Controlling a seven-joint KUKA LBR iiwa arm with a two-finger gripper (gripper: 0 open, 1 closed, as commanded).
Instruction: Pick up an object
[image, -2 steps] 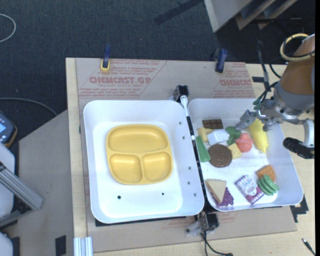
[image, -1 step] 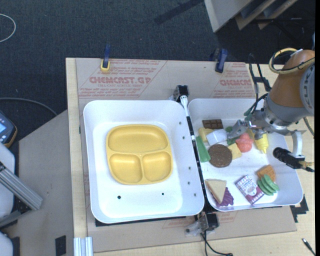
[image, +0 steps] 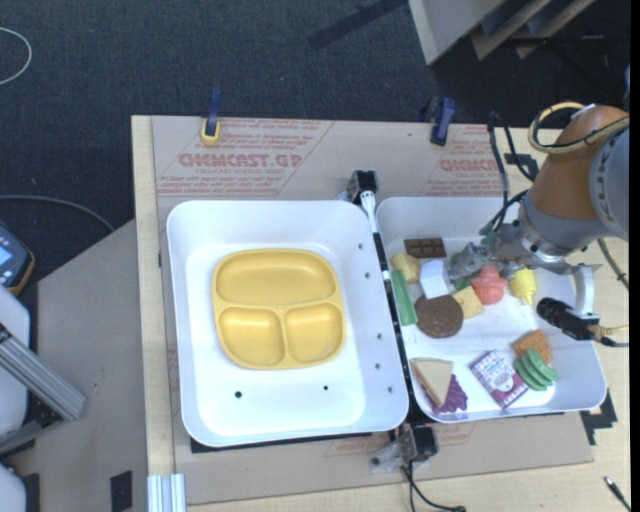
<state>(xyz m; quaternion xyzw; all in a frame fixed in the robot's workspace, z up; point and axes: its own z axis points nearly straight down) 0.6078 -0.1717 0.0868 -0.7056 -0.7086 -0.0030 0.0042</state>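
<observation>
My tool (image: 478, 268) hanging low in right bin (image: 590, 385), over red toy (image: 489, 287); can't tell if gripping.

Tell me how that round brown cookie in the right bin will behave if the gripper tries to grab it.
The cookie looks like a flat, stiff disc lying face down, so it probably won't roll. Its low edge may be hard to pinch, and the fingers could slide off. Toys crowd its upper edge, so they would likely get nudged.
</observation>
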